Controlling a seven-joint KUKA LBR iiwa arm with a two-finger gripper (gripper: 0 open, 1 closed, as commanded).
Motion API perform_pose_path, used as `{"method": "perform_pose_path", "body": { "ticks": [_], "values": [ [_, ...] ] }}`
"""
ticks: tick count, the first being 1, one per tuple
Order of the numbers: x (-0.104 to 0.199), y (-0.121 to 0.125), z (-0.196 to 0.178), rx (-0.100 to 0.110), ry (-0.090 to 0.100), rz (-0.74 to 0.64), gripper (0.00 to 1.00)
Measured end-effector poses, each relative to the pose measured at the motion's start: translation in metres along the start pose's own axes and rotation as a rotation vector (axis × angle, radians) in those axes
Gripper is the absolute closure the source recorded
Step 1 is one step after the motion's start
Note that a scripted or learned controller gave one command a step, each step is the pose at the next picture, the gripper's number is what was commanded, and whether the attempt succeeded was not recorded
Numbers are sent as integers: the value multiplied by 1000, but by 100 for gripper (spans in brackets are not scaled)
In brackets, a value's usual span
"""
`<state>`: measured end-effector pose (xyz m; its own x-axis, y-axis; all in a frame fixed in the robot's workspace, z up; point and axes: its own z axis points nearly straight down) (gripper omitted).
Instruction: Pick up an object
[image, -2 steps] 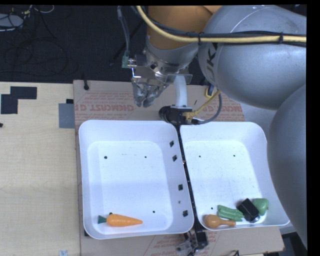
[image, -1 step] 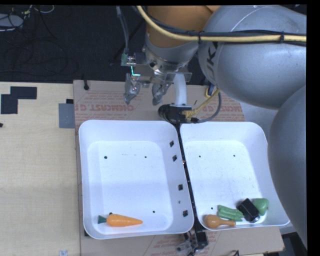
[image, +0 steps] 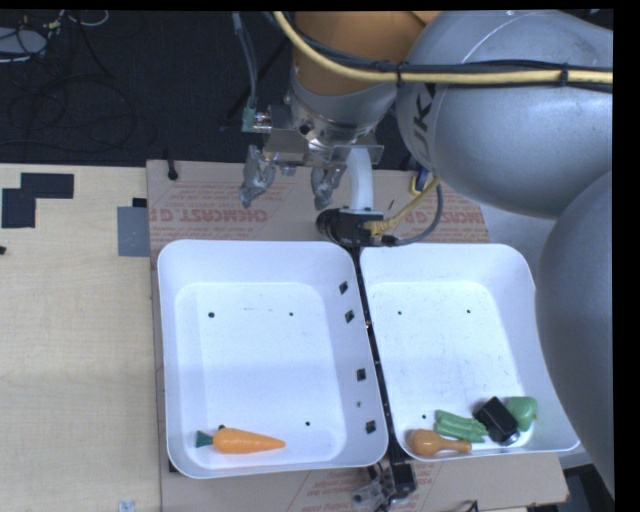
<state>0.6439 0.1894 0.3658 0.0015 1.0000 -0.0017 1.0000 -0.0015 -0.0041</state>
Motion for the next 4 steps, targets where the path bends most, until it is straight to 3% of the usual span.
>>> {"method": "perform_pose_path", "body": {
  "ticks": [1,2,3,4],
  "values": [
    [1,0,-6,-1,0,-1,0],
    [-18,0,26,2,-1,-1,0],
    [-189,0,23,0,-5,15,0],
    [-234,0,-40,-7,-1,2,0]
  ]
}}
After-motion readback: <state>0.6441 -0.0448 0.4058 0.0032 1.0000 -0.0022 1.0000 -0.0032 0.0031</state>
